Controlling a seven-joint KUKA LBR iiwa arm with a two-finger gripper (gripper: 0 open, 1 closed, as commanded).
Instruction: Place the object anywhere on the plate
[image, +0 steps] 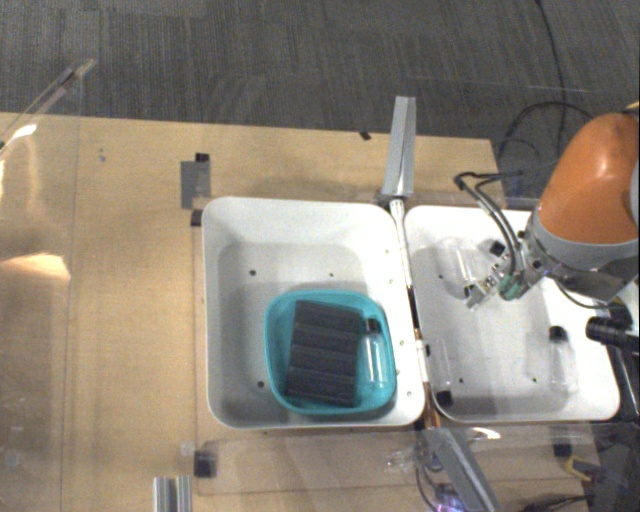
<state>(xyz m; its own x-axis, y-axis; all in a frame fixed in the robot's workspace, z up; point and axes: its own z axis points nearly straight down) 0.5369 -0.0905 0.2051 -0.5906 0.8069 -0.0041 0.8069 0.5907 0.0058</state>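
At lower centre of the frame, in the camera view, a teal plate (330, 355) is seen lying on the floor of the left bin (230, 300). On the plate a dark ribbed block (323, 352) is resting, stretched from the plate's upper part to its lower part, and a small clear bottle (375, 360) is lying just beside the block, along the plate's right side. Both things are judged to be fully within the plate's rim.

At right of the frame, the right bin (500, 370) is seen, with only faint clear shapes on its white floor, too dim to be named. Above it, at the upper right, the grey arm with its orange band (595, 185) is reaching in, and the claw (495, 282) is seen over the upper part of the right bin, well apart from the plate. Whether the claw is spread or closed cannot be told, and nothing can be made out in its hold.

The task is judged to be done or nearly so, since objects already lie on the plate; little seems left.
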